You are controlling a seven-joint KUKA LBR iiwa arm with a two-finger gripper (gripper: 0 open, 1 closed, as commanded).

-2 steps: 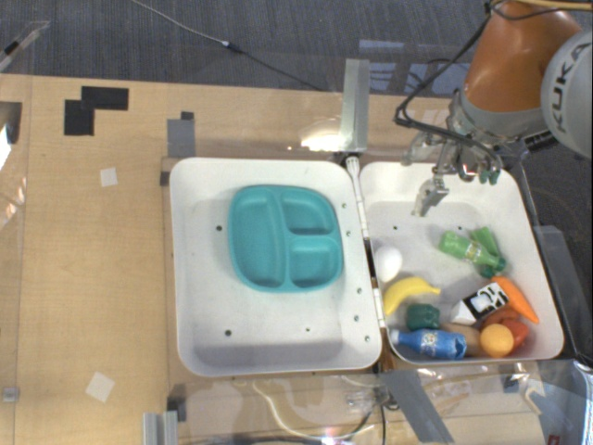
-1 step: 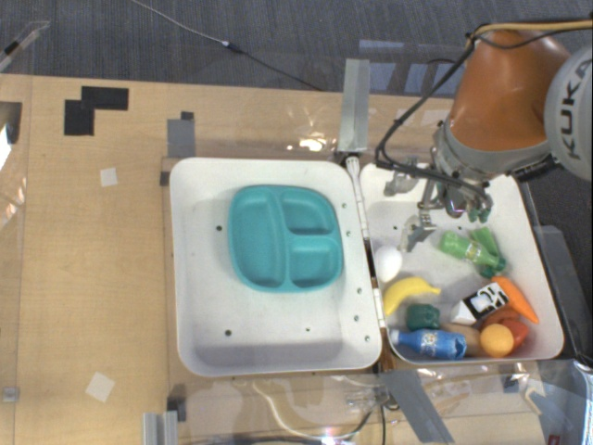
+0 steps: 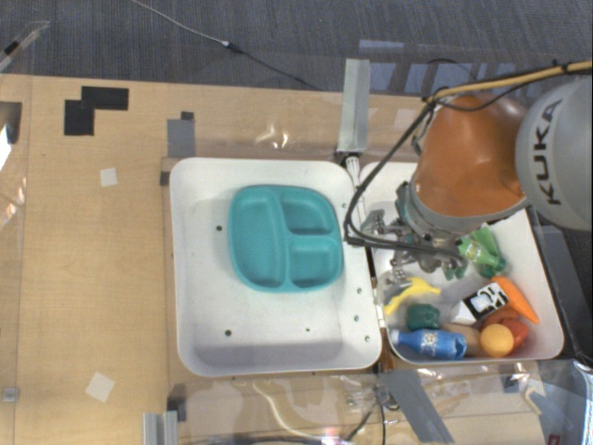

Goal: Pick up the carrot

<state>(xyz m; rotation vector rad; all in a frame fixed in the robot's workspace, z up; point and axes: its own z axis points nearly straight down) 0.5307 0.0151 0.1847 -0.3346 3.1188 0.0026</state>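
Wooden bench (image 3: pixel 83 248), two white bins (image 3: pixel 195 341), carrot (image 3: pixel 516 298) in right bin, dark carpet (image 3: pixel 278 17) behind

This is a robotics lab, set up for testing rather than living or cooking. A pale plywood bench (image 3: pixel 83 276) carries black square fiducial markers (image 3: pixel 94 107) to the upper left of the shallow white left bin (image 3: pixel 199 341), which is fixed with grey tape and metal brackets (image 3: pixel 353 105). A grey industrial arm with an orange band (image 3: pixel 468 160), lettered KUKA, reaches over from the bin's right, trailing loose black cables (image 3: pixel 384 160). Grey carpet (image 3: pixel 232 12) lies beyond the bench.
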